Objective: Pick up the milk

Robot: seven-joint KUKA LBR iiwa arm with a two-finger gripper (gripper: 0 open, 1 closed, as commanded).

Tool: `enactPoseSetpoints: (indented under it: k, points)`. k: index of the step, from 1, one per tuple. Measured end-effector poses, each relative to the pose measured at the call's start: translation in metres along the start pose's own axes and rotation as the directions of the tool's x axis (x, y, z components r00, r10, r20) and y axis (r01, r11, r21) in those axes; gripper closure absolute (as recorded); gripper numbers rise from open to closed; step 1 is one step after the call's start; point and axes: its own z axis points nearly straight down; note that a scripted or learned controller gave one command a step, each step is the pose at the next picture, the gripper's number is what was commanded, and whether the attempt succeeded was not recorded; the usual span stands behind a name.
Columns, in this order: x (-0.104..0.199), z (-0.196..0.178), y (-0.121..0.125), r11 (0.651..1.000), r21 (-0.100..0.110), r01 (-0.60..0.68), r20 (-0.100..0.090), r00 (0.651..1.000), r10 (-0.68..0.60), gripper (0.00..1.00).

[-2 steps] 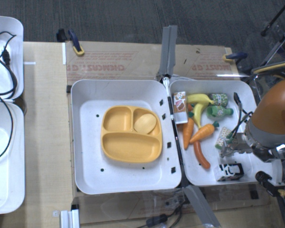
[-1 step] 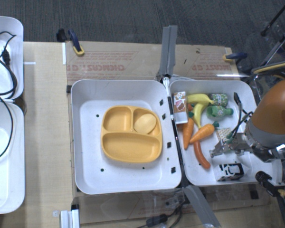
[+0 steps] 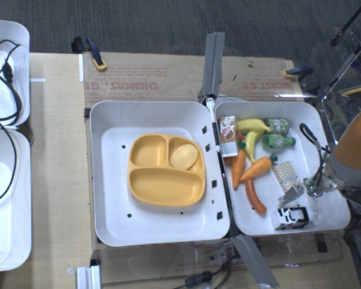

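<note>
The milk (image 3: 228, 135) is a small white carton with a brown and red label. It lies against the left wall of the right bin (image 3: 337, 218), near the back. My gripper (image 3: 292, 198) hangs low over the front right part of that bin, well to the right of and nearer than the milk. It is just beside a patterned packet (image 3: 286, 174) and a black-and-white item (image 3: 292, 217). Nothing shows that it holds anything. The arm's orange band (image 3: 355, 149) is at the right edge.
Beside the milk lie yellow bananas (image 3: 253, 126), a green bottle (image 3: 278, 126), a green toy (image 3: 278, 141) and three orange carrots (image 3: 256, 168). The left bin (image 3: 108, 161) bears a yellow divided plate (image 3: 166, 169). A grey divider (image 3: 213, 65) stands behind the bins.
</note>
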Motion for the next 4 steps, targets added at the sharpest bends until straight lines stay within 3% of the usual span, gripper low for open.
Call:
enactPoseSetpoints:
  k: [1, 2, 3, 4]
  points:
    - [0.006, 0.001, 0.002, 0.967, 0.0, -0.255, 0.0, 0.967, 0.255, 0.0]
    - [-0.017, 0.001, 0.055, 0.98, 0.001, -0.197, 0.0, 0.98, 0.197, 0.0]
    - [0.045, 0.001, 0.065, 0.952, 0.003, -0.306, -0.001, 0.952, 0.306, 0.0]
    - [0.044, -0.006, 0.064, 0.953, 0.006, -0.304, 0.0, 0.953, 0.304, 1.0]
